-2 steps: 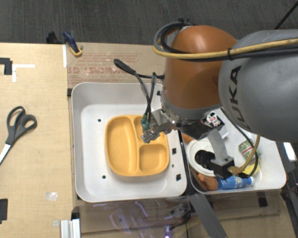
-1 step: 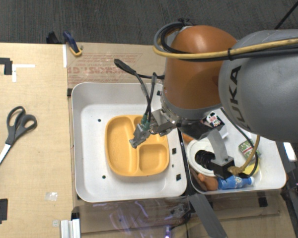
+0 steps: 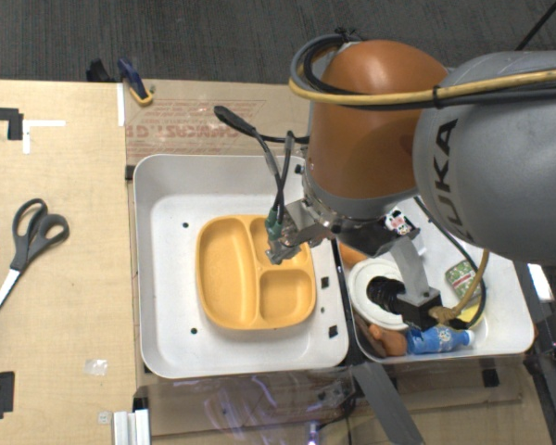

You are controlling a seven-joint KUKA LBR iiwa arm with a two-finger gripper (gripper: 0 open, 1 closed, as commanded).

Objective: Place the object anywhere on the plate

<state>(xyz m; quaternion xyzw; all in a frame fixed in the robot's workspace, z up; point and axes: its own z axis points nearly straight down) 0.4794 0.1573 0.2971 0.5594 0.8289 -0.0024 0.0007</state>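
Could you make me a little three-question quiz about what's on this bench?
1. True or false: the yellow plate lies in the left bin.
2. How many compartments does the plate have?
3. Which lies on the bench outside the bins? A) scissors B) blue bottle C) white roll of tape

Key:
1. True.
2. Three.
3. A: the scissors lie left of the bins; the blue bottle and white roll of tape sit in the right bin.
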